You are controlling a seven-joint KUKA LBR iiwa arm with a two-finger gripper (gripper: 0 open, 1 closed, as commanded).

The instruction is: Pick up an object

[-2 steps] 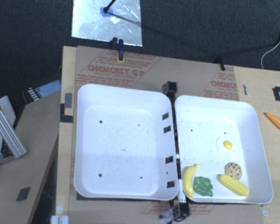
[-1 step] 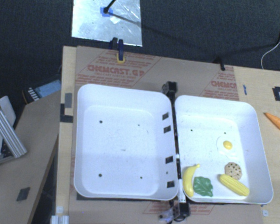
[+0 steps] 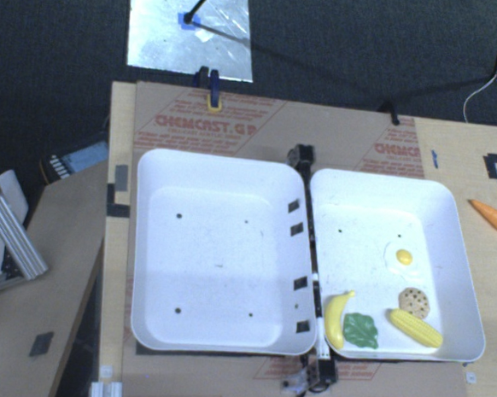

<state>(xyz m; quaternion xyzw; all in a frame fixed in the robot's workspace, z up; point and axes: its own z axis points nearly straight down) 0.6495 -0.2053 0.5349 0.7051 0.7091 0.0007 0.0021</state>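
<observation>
Camera view: right bin (image 3: 450, 252), from five to seven o'clock, holds corn (image 3: 416, 328), cookie (image 3: 413, 301), egg (image 3: 403, 257), banana (image 3: 336, 318), leaf (image 3: 360, 331), awaiting picking; claw state untellable.

- Two shallow white bins sit side by side on the desk (image 3: 263, 122), their inner walls touching.
- The right bin (image 3: 452, 220) holds five things, all toward its near side.
- A fried egg (image 3: 402, 257) lies near the right wall, apart from the rest.
- A cookie (image 3: 413, 301) lies just below the fried egg.
- A corn cob (image 3: 416, 328) lies tilted, just beside the cookie.
- A banana (image 3: 335, 318) lies along the inner wall, touching a green leaf (image 3: 361, 330).
- A carrot (image 3: 493, 216) lies on the desk, outside the right bin.
- The left bin (image 3: 143, 228) stands beside it.
</observation>
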